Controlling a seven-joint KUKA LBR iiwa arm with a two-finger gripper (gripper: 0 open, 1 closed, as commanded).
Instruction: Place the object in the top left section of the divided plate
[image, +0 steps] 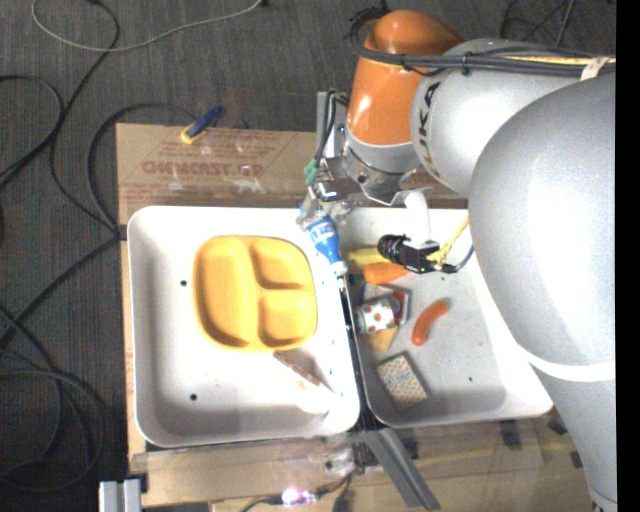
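A yellow divided plate (255, 290) lies in the left bin (160, 380), with one large section on its left and two smaller ones on its right. My gripper (318, 222) hangs over the wall between the two bins, just past the plate's upper right corner. It is shut on a small blue and white tube-like object (328, 247), which slants down and to the right from the fingers. The object's lower tip is above the bins' shared edge, outside the plate.
The right bin (470, 385) holds an orange carrot (385, 272), a red sausage (430, 320), a white cube with red dots (378, 317) and a tan waffle-like square (400, 378). A pale wedge (305, 370) lies below the plate. The arm's bulk covers the right side.
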